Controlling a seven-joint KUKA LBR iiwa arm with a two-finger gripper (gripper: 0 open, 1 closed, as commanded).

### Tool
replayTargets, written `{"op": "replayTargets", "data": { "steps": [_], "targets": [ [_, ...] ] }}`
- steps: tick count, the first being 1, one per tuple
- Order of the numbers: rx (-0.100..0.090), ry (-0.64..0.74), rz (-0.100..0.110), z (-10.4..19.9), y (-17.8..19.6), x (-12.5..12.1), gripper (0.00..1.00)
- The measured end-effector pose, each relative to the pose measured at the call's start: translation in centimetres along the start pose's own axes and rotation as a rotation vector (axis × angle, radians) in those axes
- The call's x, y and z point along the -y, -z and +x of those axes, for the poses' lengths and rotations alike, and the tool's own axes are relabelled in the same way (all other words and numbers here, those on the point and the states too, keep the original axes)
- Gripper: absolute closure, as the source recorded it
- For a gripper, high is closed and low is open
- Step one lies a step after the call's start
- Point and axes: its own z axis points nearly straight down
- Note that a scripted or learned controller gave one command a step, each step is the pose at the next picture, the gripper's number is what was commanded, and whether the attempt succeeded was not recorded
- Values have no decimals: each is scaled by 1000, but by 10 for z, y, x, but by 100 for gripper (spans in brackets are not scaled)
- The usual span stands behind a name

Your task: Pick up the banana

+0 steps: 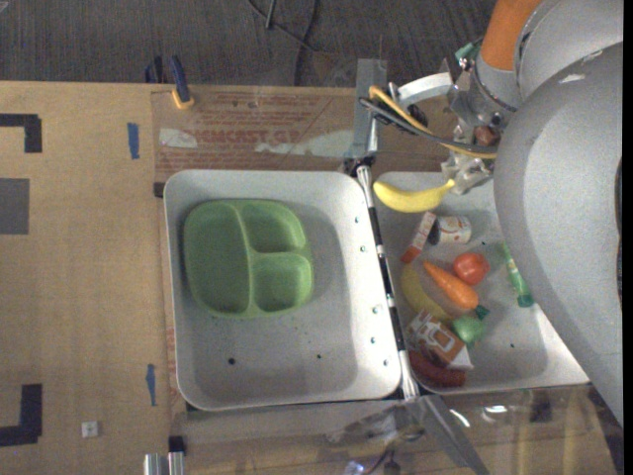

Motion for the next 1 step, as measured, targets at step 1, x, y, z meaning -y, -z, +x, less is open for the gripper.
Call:
{"op": "replayTargets", "data": {
  "steps": [1],
  "targets": [
    [8,4,-2,-3,-84,-7,100]
  ]
}}
